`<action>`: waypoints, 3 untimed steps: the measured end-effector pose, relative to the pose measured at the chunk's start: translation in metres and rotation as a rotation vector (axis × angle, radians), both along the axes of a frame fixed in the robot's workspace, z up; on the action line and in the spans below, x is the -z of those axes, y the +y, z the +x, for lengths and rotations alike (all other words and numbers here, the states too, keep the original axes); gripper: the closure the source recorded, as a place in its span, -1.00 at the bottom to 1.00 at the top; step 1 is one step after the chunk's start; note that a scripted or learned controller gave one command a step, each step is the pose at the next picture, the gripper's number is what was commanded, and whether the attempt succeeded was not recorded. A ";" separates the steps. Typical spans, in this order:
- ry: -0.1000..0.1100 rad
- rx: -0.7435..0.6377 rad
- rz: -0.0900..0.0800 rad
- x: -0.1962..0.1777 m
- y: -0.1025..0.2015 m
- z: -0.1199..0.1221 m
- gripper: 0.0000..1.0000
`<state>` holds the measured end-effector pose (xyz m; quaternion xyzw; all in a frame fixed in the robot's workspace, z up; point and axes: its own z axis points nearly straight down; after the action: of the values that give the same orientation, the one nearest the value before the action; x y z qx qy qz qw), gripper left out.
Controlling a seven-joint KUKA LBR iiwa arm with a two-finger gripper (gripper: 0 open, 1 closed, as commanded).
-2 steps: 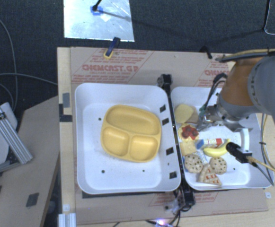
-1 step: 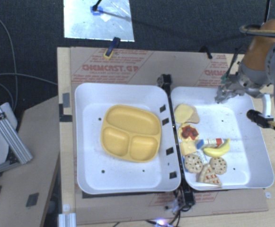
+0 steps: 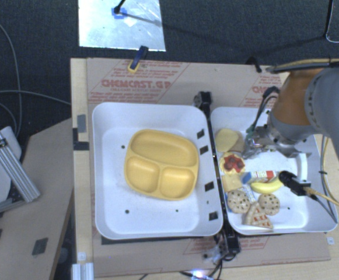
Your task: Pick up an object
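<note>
Toy food [image 3: 234, 163] waits in the right bin [image 3: 315, 217], nothing lifted.
We see the gripper [image 3: 252, 146] low over the pile; we cannot tell its grasp, so picking remains.

Lit evenly and brightly from above. Glared off the foil sheet [image 3: 121, 15] at top and washed out the white bins [image 3: 108, 127]. Cast only soft, short shadows. Stayed slightly soft and grainy throughout.
</note>
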<state>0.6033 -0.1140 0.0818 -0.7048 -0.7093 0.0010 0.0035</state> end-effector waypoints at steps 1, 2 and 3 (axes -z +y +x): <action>-0.015 0.009 -0.010 -0.049 -0.098 0.026 -1.00; -0.001 0.006 -0.001 0.000 -0.039 -0.060 -1.00; -0.010 0.005 -0.004 -0.013 -0.042 -0.056 1.00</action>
<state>0.5474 -0.1557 0.0952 -0.7066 -0.7076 -0.0012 -0.0014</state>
